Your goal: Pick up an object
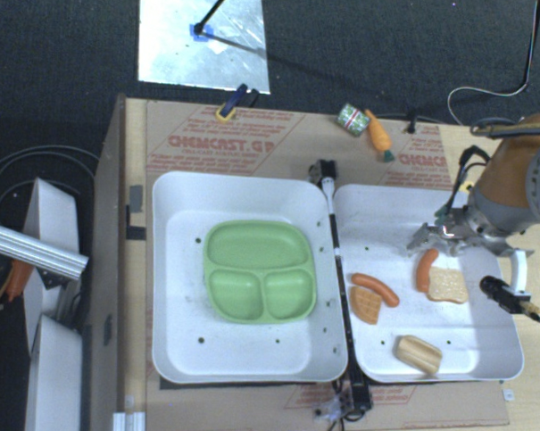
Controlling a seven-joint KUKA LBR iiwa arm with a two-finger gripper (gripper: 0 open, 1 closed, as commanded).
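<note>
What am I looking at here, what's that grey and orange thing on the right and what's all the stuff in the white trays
That is a robot arm, filmed by one fixed camera looking down at a slant on a bench. The arm reaches in from the right, and its end effector, the part meant for grasping, hovers over the right bin. Nothing is visibly between its fingers.

The right bin holds toy food: a slice of bread, two sausages, a waffle-like square and a bread roll. The left bin holds a green divided plate. Behind the bins, on the cardboard, lie a toy carrot and a small can.
</note>
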